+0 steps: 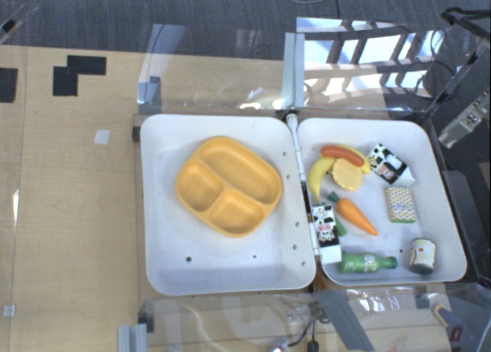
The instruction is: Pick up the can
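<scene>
Left to right: a yellow plate (pixel 229 185) fills the left bin, the can (pixel 421 254) stands upright in the right bin's near-right corner beside a green bottle (pixel 367 263); the tool's opening cannot be told, so descend vertically, clearing the bin wall.

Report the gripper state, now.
Gripper: cannot be told.
The small pale cylindrical can sits in the shallow white right bin, nothing holding it.

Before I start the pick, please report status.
Can lies in right bin's near corner. Green bottle beside it, apart. Nothing on top.
</scene>
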Available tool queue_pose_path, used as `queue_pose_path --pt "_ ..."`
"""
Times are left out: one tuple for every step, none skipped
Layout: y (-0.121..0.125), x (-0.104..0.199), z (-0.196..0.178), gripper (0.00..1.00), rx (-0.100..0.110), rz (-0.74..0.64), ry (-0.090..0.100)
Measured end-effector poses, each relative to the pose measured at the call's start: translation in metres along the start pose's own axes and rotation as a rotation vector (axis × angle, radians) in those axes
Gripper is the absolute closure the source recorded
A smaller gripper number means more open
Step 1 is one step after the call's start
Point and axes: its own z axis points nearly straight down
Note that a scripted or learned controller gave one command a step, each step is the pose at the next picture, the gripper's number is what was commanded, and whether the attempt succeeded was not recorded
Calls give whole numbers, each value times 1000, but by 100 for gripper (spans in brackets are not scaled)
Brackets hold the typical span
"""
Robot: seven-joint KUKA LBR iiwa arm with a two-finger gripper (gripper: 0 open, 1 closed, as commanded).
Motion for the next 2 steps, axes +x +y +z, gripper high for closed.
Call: queue_pose_path --pt "-34 -86 28 100 18 432 12" --pt "-34 -86 28 0 18 432 12"
